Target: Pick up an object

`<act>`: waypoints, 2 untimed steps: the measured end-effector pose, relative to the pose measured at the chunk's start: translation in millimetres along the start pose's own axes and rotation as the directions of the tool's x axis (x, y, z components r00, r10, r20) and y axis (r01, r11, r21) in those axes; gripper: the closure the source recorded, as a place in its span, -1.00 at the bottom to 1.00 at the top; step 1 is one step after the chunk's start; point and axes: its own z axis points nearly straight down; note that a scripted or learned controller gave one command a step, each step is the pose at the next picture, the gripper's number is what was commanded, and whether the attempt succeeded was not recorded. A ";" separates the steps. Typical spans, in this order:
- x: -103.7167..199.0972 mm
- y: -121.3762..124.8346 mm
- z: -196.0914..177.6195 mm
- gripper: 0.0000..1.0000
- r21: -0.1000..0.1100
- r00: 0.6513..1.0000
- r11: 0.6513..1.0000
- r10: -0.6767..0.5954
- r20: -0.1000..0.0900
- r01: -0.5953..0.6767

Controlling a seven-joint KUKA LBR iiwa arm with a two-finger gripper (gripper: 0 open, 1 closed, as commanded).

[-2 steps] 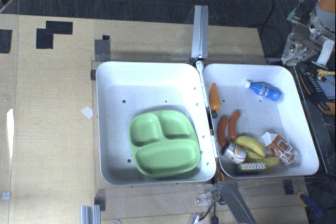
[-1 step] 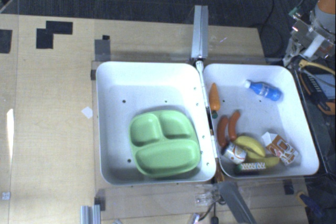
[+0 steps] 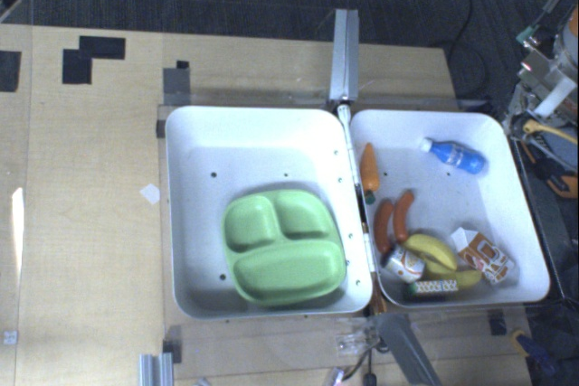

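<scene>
2 shallow white bins sit side by side on a pale wooden bench, split by a thin metal rail. The left bin (image 3: 185, 194) holds 1 item: a green divided tray (image 3: 283, 244) with 3 compartments, lying low of centre and leaving bare floor along the bin's far and left walls.

The right bin (image 3: 507, 149) carries the clutter. A blue bottle (image 3: 455, 155) with a white cap lies on its side near the far right corner, well apart from the rest. An orange carrot (image 3: 369, 169) rests against the dividing wall. 2 reddish sausages (image 3: 393, 220) lie side by side just below it. A yellow banana (image 3: 439, 256) crowds the near wall, touching a small can (image 3: 403, 265) on its left, a dark bar (image 3: 432, 287) in front and a printed carton (image 3: 484, 256) on its right.

The middle of the right bin lies bare between bottle and banana.

Part of the robot arm (image 3: 547, 90) shows at the right edge, outside the bins; whether its hand is released or clenched cannot be told.
</scene>
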 end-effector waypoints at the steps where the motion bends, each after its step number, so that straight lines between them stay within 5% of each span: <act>1: -43.9 -17.8 42.8 1.00 0.001 0.995 0.995 0.103 0.001 -0.103; 2: -54.7 -11.3 73.2 1.00 0.003 0.928 0.928 0.372 0.003 -0.372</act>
